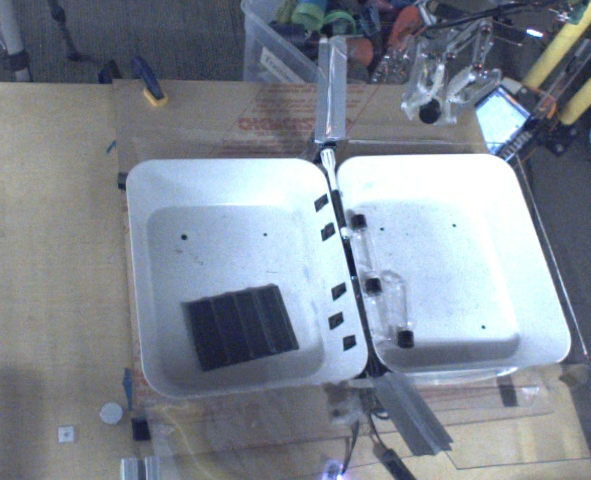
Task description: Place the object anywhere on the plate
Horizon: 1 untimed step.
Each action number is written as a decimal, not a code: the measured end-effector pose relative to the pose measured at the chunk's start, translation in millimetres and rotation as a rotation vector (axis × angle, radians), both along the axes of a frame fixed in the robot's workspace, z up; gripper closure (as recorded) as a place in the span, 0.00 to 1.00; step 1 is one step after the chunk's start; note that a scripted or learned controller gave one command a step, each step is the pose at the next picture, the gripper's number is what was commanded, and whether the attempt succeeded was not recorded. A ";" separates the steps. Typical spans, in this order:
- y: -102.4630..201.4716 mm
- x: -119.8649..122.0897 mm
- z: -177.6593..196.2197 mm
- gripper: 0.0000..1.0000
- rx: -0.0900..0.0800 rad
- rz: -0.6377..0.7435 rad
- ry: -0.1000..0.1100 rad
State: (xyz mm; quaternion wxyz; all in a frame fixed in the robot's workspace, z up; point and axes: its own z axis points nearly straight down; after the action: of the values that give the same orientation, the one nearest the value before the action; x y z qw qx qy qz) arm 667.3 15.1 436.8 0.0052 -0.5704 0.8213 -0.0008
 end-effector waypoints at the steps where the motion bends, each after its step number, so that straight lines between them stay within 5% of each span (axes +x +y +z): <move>1: 96.8 -19.1 -9.6 1.00 -0.003 0.416 0.007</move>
State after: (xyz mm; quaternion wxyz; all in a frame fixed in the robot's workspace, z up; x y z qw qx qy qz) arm 648.2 111.9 427.2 0.0015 -0.7277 0.6858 0.0013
